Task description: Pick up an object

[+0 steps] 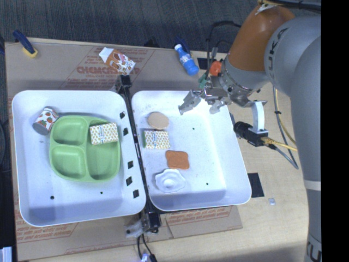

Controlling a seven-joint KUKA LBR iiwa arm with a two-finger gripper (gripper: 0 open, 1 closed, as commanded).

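the grey arm [283, 64] reaches in over the right bin [229, 162], its jaws [199, 103] spread apart with nothing between them, hanging above the bin's far edge. in the left bin [27, 162] a green tray [76, 157] carries a patterned packet [103, 134]. the right bin holds a second packet [156, 140], an orange slab [177, 159] and a tan disc [158, 120].

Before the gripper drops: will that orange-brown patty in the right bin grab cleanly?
The orange-brown patty lies flat and thin, so fingers may slide over it. It looks light, probably skidding on the smooth right bin floor if nudged. It looks unlikely to roll.
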